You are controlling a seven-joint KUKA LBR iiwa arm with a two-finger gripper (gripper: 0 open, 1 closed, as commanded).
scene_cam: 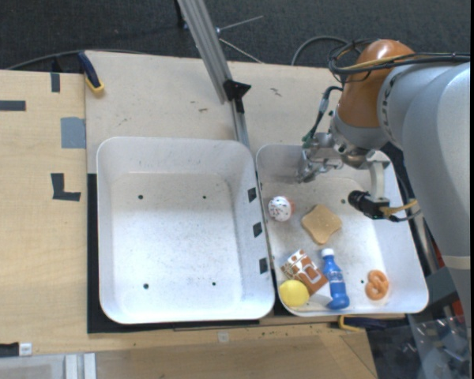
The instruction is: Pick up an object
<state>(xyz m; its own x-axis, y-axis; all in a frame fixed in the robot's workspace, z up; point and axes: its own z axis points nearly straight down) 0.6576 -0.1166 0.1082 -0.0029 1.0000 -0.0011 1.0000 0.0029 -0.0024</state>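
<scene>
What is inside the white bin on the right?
The right bin holds a speckled white ball, toast slice, blue bottle, yellow ball, orange-white box and pretzel. The arm covers its far corner.

From my remote seat I can't read any text, label, brand or number on anything here.

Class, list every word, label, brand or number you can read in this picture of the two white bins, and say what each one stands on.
No text can be read here.
Blue bottle: its label is too small and blurred to read.
Orange and white box: it has printing, but it is blurred beyond reading.
White ball: it has reddish speckles, no letters that can be made out.
Gripper: no legible marking.
</scene>
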